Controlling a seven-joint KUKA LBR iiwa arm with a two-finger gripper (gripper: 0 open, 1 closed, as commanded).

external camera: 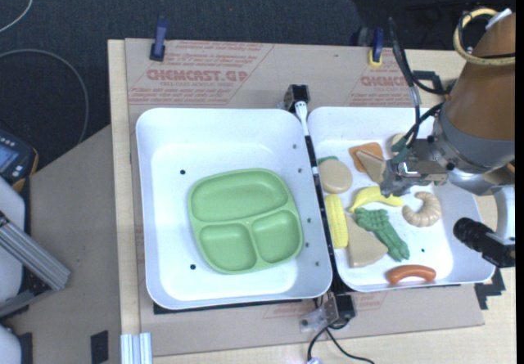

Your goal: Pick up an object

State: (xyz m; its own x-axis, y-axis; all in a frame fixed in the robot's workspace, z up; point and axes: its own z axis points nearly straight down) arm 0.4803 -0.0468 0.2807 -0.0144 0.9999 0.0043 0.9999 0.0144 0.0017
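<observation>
The right bin (426, 276) holds toy food. A corn cob (336, 220) lies by its left wall, with a tan bun (336, 178) above it. A banana (373, 197), green broccoli (383, 228), a bread slice (364, 249), a shrimp (422, 209), a sausage (411, 274) and an orange wedge (368, 157) lie around the middle. My gripper (399, 177) hangs low over the bin, just above the banana and left of the shrimp. I see nothing clearly held between its fingers.
The left bin (164, 141) holds a green compartment tray (244, 219). A black divider (309, 159) separates the bins. The arm's orange and grey body (487, 101) covers the right bin's far right corner. Blue clamps (159, 39) sit at the board's back edge.
</observation>
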